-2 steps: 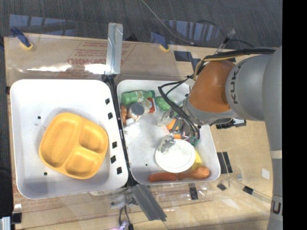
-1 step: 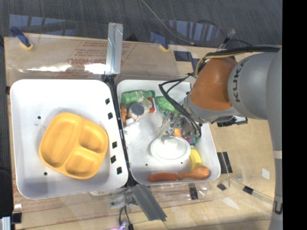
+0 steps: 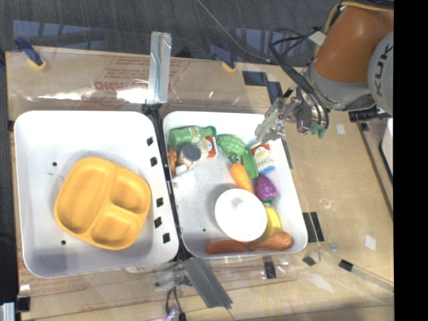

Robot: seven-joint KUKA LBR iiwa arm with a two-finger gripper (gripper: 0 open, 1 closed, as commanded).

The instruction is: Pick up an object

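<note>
At the near edge of the right bin lies a sausage, then a white bowl, a carrot (orange), and farthest the gripper, fingers apart, above a small carton.

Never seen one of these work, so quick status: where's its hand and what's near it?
Hand over right bin's far right corner, nothing between its fingers. Small carton just below it. Green toy and carrot crowd alongside.
</note>
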